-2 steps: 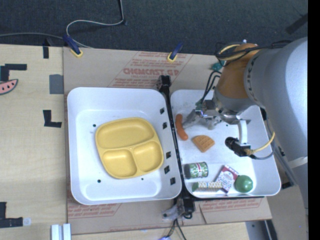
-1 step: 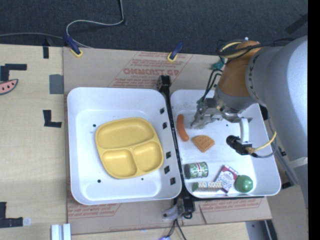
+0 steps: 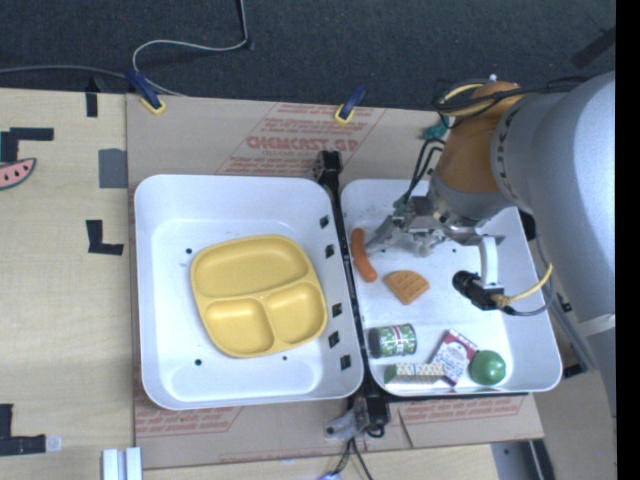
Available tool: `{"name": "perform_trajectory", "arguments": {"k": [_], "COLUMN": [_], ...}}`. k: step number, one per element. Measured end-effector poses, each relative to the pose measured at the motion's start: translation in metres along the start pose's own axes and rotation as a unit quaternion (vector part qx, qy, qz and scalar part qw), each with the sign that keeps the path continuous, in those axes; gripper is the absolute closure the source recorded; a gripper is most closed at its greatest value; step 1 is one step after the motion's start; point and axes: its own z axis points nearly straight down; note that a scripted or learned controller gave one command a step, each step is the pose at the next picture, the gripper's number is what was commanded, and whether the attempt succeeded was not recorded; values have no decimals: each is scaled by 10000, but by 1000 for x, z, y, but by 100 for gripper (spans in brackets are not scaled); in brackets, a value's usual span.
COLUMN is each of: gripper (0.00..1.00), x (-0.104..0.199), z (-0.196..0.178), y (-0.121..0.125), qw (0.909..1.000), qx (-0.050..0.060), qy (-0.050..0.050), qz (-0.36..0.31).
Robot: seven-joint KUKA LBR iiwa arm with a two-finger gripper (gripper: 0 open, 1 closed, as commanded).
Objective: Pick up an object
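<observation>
Just beside fingers [image 3: 385, 236] — orange sausage [image 3: 362, 256].

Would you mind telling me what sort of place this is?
Probably a robotics lab's grasping bench: two white bins clamped on cardboard, a grey arm, and toy food like a green ball.

a robotics lab bench: cardboard sheet [image 3: 290, 143] clamped under two white bins [image 3: 160, 268], black tape marks [image 3: 100, 236], loose cables [image 3: 190, 46], toy food items.

A cardboard-covered bench [image 3: 200, 138] bears two white bins side by side: left bin [image 3: 160, 268], right bin [image 3: 535, 353].
</observation>
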Motion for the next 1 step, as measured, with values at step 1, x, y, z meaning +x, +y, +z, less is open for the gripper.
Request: {"name": "perform_trajectory", "arguments": {"k": [1], "gripper": [100], "x": [0], "z": [-9], "y": [0], "qw": [10000], "qx": [6], "qy": [3], "qz": [-3]}}
